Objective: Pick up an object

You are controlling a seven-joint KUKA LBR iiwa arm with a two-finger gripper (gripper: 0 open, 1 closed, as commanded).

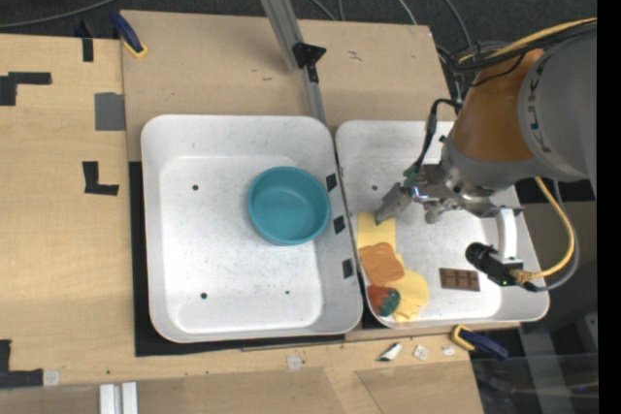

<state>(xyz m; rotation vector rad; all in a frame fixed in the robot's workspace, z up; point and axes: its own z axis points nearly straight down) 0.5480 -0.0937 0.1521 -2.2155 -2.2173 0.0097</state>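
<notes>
The robot's gripper [396,205] hovers, fingers apart and holding nothing, just above a yellow cloth [376,232] in the right bin [374,150]; it should descend straight, then close firmly.

A bowl [288,205] sits in the left bin [175,238]; the right bin [374,150] holds a sponge [380,262], cloth [412,291] and a small bar [459,279] along its near side.

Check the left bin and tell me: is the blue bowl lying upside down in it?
No, the blue bowl sits upright in the left bin, its open hollow facing up toward the camera.
</notes>
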